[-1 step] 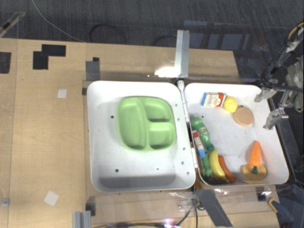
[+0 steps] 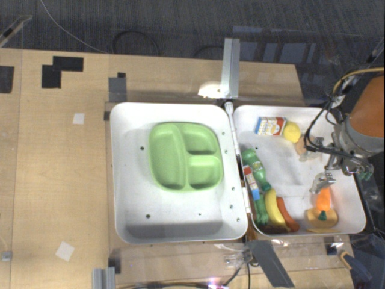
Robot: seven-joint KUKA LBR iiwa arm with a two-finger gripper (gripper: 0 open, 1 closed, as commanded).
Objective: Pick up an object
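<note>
**A:** Camera view first. Where was the gripper [image 2: 323,182]?

**B:** Over the right bin [image 2: 283,161], toward its near right part. Its metal tip hung right above the carrot [image 2: 324,200]; the two looked touching or nearly so, though I couldn't settle which.

**A:** Open or closed?

**B:** I couldn't tell. It was small and partly lost against the white floor. Nothing showed clearly as held.

**A:** And the carrot?

**B:** It stood more or less upright, orange, on a yellowish toy [image 2: 320,219] in the near right corner.

**A:** What else was close?

**B:** A lemon [image 2: 292,132] lay far of the gripper, beside a small box [image 2: 269,126] at the far wall. A green bottle [image 2: 255,171] lay along the left wall, with a banana [image 2: 274,207] and a red sausage [image 2: 286,214] at its near end, well left of the gripper.

**A:** The arm [image 2: 364,122]?

**B:** It came in from the right, orange band high over the bin's right rim, grey wrist below it angled down and leftward, black cables looping around the wrist.

**A:** The left bin [image 2: 129,179]?

**B:** It held a green divided tray [image 2: 183,155], well apart from the gripper.
</note>
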